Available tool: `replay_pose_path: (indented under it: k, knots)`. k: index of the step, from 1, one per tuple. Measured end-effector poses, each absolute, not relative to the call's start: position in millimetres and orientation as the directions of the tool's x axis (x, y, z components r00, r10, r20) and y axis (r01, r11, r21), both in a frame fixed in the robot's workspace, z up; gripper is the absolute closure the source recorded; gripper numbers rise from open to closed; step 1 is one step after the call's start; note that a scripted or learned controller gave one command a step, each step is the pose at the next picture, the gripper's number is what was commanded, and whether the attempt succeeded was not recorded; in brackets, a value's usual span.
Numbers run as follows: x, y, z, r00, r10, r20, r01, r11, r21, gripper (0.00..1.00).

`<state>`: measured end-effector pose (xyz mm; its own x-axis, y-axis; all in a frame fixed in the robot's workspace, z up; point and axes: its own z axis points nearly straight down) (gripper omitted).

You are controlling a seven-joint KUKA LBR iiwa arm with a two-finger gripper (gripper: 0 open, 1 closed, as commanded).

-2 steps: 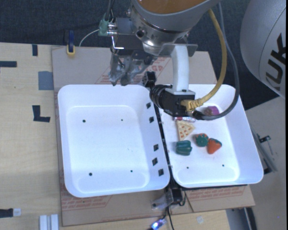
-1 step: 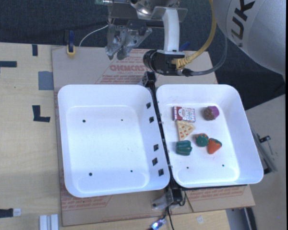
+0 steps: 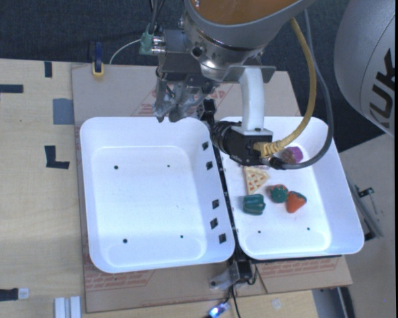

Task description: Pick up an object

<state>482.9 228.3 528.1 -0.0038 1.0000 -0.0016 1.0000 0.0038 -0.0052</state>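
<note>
Arm (image 3: 252, 12) topmost | hand (image 3: 176, 105) above left bin's (image 3: 146, 257) far rim | toys (image 3: 278, 197) well right

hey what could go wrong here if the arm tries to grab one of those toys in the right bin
The tool sits above the left bin's far rim, away from the toys. The green pepper, teal toy and strawberry lie close together, so a grasp may nudge neighbours. The yellow hose and black cable hang over the right bin and might snag.

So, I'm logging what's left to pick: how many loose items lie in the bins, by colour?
Green: 2, a pepper-like piece and a darker green piece
Orange-red: 1
Purple: 1
Tan with red dots: 1 wedge
Total: 5
</note>
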Motion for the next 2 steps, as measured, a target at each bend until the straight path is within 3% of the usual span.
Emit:
replay_pose_path:
  k: [1,2]
  knots:
    - [541.8,233.6,532.5,0.0,1.0,-0.002,1.0,0.0,-0.002,1.0]
    - [481.9,185.6,534.7,0.0,1.0,-0.001,1.0,0.0,-0.004,1.0]
